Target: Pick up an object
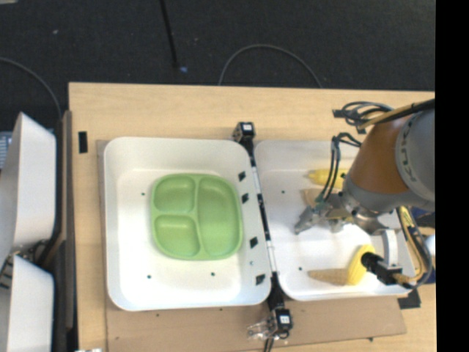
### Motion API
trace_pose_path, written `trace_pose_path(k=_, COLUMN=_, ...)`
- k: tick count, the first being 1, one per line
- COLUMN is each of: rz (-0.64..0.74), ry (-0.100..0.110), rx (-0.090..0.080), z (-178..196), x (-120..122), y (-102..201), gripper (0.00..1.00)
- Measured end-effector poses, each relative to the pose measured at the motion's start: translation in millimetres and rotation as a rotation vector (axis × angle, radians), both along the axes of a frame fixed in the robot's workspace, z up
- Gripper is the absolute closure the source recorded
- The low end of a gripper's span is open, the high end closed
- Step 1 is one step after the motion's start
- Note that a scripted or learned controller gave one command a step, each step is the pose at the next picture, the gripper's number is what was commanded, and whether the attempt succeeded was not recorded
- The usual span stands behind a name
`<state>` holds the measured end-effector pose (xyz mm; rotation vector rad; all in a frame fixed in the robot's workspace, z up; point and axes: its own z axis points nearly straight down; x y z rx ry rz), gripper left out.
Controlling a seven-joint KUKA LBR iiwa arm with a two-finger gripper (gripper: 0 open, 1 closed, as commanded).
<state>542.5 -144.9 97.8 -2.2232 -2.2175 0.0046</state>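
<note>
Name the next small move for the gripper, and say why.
Probably lower straight down. The gripper hangs over the bare floor of the right bin, with nothing seen between its fingers. The yellow objects lie nearer the arm, so a small shift toward them may come first.

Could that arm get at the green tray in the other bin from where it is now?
Probably yes: the green tray lies uncovered in the left bin, with only the low divider between it and the gripper.

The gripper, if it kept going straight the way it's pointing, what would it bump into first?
Probably the bare white floor of the right bin. The gripper points down-left over it, though its height is unclear.
</note>
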Motion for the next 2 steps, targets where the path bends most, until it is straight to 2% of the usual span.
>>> trace_pose_path(k=1, rz=-0.004, ry=-0.008, rx=0.000, z=14.0, x=2.2, y=-0.4, gripper=1.00)
trace_pose_path(k=2, rz=0.001, ry=-0.010, rx=-0.002, z=72.0, x=10.3, y=-9.2, gripper=1.00)
